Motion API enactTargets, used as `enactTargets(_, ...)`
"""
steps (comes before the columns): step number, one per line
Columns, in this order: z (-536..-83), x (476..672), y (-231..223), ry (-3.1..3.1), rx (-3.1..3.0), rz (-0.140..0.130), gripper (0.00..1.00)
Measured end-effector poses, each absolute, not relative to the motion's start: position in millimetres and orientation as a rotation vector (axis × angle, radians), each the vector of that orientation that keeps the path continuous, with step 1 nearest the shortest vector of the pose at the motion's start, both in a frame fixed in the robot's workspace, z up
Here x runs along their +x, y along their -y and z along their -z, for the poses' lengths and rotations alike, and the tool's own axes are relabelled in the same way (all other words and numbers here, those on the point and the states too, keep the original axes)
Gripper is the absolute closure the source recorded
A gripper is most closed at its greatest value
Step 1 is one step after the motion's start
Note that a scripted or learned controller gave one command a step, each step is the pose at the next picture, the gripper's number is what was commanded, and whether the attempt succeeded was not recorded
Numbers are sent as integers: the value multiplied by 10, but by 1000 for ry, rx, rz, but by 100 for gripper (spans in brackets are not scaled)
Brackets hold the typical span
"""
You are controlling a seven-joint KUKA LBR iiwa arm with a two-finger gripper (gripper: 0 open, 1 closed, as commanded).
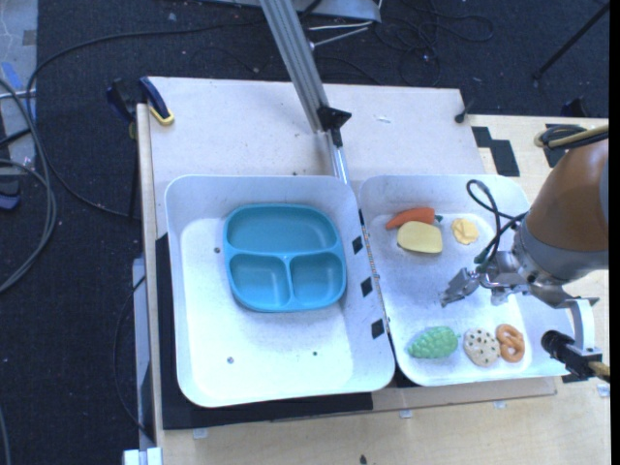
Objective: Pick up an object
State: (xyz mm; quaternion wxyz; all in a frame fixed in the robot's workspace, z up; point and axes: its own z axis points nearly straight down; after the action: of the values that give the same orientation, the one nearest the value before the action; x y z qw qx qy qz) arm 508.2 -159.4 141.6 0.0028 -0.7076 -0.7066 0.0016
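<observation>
Camera view: claw (457, 290) over right bin (387, 303), mid-floor, fingers spread open, nothing between them. Candidate objects all in right bin: orange carrot-like piece (411, 218) touching yellow chunk (420, 238) at back; small yellow piece (465, 230) just beside; green lumpy item (432, 342), speckled cookie (479, 347), pretzel (511, 342) in row at front. Left bin (194, 289) holds blue divided tray (286, 258). Tabletop (242, 124) light wood; dark carpet, cables around.

one fixed camera above the bench (242, 134), angled down, both bins (194, 289) visible
</observation>
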Motion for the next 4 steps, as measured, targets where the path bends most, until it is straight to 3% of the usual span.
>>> enactTargets(1, -911, 5087, 1595, 2221, -2224, 0, 0)
enactTargets(2, -1053, 5107, 1608, 2225, -2231, 4, 100)
enactTargets(4, -2120, 5025, 1605, 2227, -2221, 2, 100)
